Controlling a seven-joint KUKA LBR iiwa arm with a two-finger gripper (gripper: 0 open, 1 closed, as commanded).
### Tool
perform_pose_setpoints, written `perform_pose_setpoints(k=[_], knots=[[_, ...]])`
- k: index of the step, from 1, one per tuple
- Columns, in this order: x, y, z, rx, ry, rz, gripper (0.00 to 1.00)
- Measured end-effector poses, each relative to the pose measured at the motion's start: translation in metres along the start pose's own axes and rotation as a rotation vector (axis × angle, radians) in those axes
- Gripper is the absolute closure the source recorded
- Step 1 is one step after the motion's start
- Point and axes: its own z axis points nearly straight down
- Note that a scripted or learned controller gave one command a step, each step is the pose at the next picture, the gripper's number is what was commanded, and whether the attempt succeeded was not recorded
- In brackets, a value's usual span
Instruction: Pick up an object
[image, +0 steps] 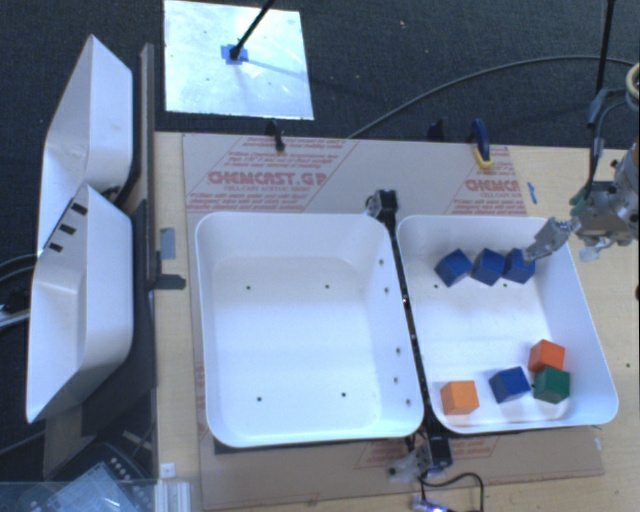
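The right bin (500, 320) holds several cubes. Three blue cubes stand in a row near its far wall: one (452, 267) on the left, one (488, 267) in the middle and one (519, 266) on the right. Near the front right corner lie an orange cube (459, 396), a blue cube (509, 384), a green cube (551, 384) and a second orange cube (546, 354). My gripper (541, 244) reaches in from the right at a slant. Its tip sits just above and to the right of the rightmost blue cube in the row, close to it or touching it.
The left bin (300, 330) lies beside the right one, with a narrow black divider (402, 300) between them. Two spare white bins (85, 230) lean at the far left. Clamps (482, 150) and cables run along the bench's back edge.
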Motion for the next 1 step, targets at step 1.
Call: perform_pose_setpoints(k=[1], knots=[[-0.0306,-0.0031,0.1574,0.013,0.003,0.003,0.0]])
